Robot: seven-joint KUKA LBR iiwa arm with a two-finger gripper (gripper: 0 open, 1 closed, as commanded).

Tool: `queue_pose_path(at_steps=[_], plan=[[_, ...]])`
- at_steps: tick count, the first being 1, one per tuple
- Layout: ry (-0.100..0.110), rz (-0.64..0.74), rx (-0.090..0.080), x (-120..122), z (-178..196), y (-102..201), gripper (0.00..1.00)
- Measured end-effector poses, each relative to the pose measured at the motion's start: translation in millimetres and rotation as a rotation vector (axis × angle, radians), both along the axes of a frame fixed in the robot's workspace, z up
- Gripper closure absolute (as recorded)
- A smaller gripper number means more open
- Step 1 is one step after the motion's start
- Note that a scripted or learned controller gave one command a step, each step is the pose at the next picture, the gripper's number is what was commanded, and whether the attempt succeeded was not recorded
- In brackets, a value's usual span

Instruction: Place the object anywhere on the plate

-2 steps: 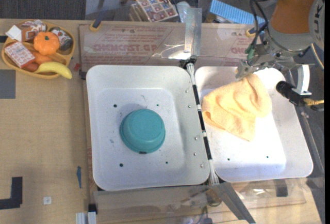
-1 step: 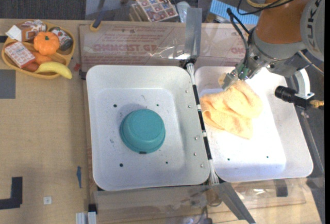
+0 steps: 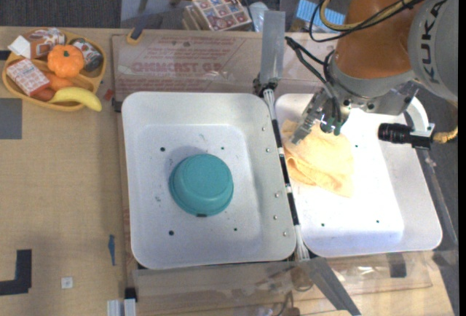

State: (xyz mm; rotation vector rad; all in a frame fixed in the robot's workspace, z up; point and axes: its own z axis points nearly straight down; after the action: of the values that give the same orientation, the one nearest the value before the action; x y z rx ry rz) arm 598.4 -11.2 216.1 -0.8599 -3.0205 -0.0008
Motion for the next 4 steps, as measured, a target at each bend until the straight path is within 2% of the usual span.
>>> queue_pose_path(at_steps=[1,2,3,4], plan=[[-0.001,0.394,0.001,-18.9,9.9,40.3,1.00],[-0.001,0.554,0.001,-34.7,16.9,80.5,1.00],[0.000,0.560,0.001,-57.0,5.6,133.9,1.00],[-0.003,0.559,0.001,-76.8,14.6,185.0,1.00]])
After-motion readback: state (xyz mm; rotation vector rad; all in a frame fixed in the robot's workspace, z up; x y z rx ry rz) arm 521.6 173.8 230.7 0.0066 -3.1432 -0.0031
